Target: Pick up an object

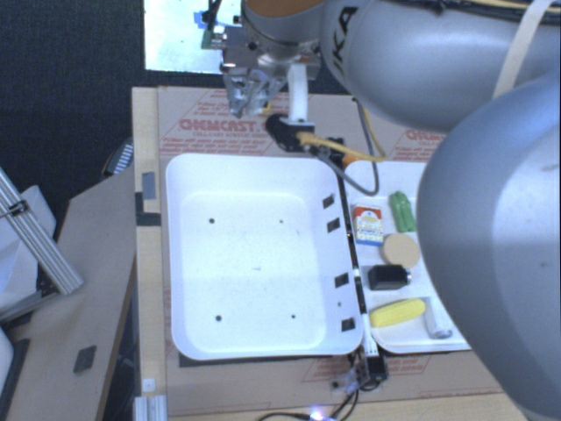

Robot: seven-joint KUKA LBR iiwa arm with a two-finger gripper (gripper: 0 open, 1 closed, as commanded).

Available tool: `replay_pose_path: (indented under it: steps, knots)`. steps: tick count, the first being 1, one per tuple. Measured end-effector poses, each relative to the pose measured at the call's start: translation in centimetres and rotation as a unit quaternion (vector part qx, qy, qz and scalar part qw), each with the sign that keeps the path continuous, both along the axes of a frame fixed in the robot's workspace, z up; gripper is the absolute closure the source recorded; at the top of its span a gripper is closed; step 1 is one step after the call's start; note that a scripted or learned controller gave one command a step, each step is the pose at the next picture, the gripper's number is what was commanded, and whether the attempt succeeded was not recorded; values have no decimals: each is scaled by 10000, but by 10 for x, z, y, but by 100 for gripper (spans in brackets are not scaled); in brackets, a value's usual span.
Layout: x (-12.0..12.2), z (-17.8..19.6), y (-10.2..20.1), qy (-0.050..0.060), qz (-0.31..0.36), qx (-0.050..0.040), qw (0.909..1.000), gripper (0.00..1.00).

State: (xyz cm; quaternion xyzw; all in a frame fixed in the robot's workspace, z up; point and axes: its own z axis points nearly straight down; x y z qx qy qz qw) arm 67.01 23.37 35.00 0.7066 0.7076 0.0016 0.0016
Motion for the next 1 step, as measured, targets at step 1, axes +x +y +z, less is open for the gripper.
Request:
replay_pose_path:
  steps: [1]
  knots:
    - [-1, -5, 0, 12, 6, 0, 10000, 100]
